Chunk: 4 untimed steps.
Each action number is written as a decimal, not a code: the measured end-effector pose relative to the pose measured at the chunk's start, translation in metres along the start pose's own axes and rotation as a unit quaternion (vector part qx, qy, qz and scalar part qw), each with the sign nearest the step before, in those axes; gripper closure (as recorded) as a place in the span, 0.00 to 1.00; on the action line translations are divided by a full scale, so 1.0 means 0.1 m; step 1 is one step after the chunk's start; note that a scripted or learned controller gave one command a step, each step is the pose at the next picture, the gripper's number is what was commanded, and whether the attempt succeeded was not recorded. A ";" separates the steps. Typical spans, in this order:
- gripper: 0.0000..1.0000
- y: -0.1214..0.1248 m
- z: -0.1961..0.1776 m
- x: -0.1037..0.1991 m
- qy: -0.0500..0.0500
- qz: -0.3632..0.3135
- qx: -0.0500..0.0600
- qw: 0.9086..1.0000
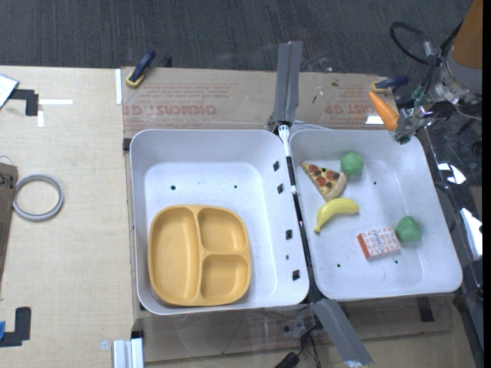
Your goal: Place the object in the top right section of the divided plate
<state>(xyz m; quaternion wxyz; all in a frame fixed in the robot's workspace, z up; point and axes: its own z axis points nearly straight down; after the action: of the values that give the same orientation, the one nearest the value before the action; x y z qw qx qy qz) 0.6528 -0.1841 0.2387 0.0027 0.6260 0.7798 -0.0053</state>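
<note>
You can't tell the gripper's (404, 125) state; the smooth yellow divided plastic plate (200, 254) and glossy curved yellow banana (335, 211) lie in separate bins.

Single fixed camera above bench, slanted downward, covering both bins (146, 167).

The bench (69, 282) has a pale wood-coloured top, and directly on it sit two shallow white bins side by side: the left bin (207, 156) and, touching it along a shared edge, the right bin (430, 274). Well to the left of the left bin a roll of tape (35, 197) lies flat near the bench's edge. Behind both bins a sheet of brown cardboard (199, 98) lies flat, with a blue-and-yellow clamp (141, 68) at its far left corner.
</note>
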 end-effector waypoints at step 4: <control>1.00 0.02 -0.28 -0.03 -0.003 -0.004 0.002 1.000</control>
<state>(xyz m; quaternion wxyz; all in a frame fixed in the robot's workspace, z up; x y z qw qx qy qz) 0.6558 -0.1857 0.2669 0.0035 0.6232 0.7820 -0.0086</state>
